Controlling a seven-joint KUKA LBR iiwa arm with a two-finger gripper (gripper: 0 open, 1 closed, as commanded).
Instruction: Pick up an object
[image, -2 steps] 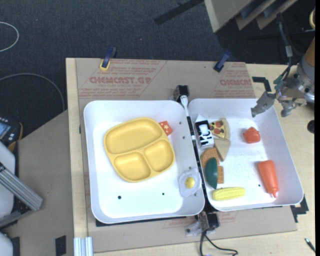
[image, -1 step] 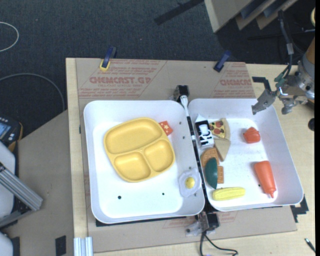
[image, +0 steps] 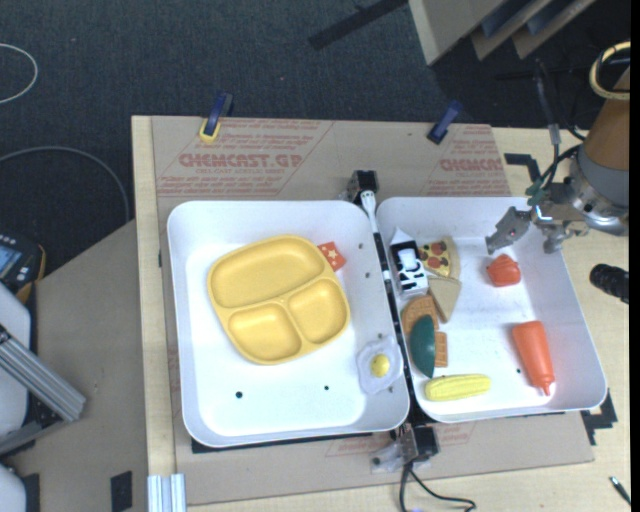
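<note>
My gripper (image: 527, 238) hangs over the back right part of the right bin (image: 580, 300), open, with nothing between its fingers (image: 500, 236). A small red piece (image: 503, 271) lies on the bin floor just in front of and below the left finger, apart from it. Also in this bin are an orange carrot (image: 534, 355), a yellow corn cob (image: 457, 386), a dark green piece (image: 423, 344), a tan wedge (image: 446, 294) and a pizza slice (image: 438, 258).
The left bin (image: 190, 330) holds a yellow divided plate (image: 275, 300), a small orange block (image: 332, 256) and a fried egg (image: 377, 365). A black-and-white card (image: 404, 266) lies by the divider between the bins. The arm's wrist (image: 600, 170) stands over the right bin's far corner.
</note>
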